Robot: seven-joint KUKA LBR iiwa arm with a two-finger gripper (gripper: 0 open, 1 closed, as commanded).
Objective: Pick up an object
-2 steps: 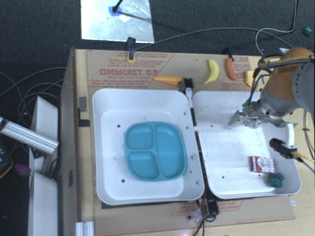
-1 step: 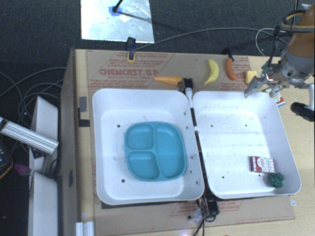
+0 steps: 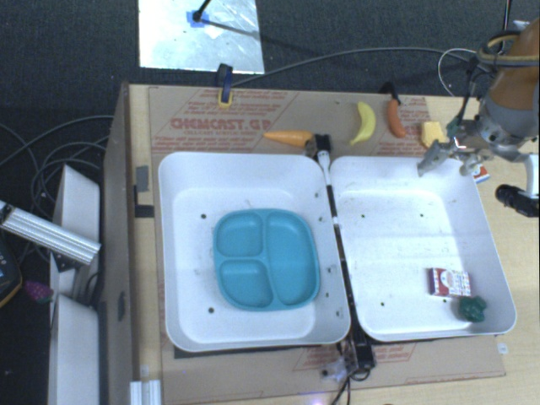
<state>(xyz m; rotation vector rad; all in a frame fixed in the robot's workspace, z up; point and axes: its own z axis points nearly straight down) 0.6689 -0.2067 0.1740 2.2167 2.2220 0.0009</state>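
Looking down at the worktop point(image 3: 253, 116), the thing to anchor on is the right bin point(image 3: 396, 218), the shallow white one that sits touching the left bin point(image 3: 190, 226) along a black seam.

The gripper point(image 3: 449, 154) hangs over the far right corner of the right bin, just above its rim, with the grey arm point(image 3: 515, 99) coming in from the right of that bin. The jaws look spread apart, two pale fingers point(image 3: 430, 157) pointing down with a clear gap and nothing between them.

Stuff you could grab inside the right bin: a small red and white carton point(image 3: 447, 283) lying flat near its close right corner, and a dark green lump point(image 3: 472, 309) just beside it, even closer to that corner. Can't tell what the green thing is, too small.

Beyond the far edge of the right bin, on the brown cardboard, there's a yellow banana point(image 3: 364, 122), an orange-red sausage-looking piece point(image 3: 395, 119) just beside it, and a pale yellow block point(image 3: 433, 133) near the gripper. A carrot point(image 3: 288, 137) lies further left of those, past the bin's far left corner.

Over in the left bin, a blue divided tray point(image 3: 266, 257) lies flat in the middle, three compartments, well apart from anything in the right bin.
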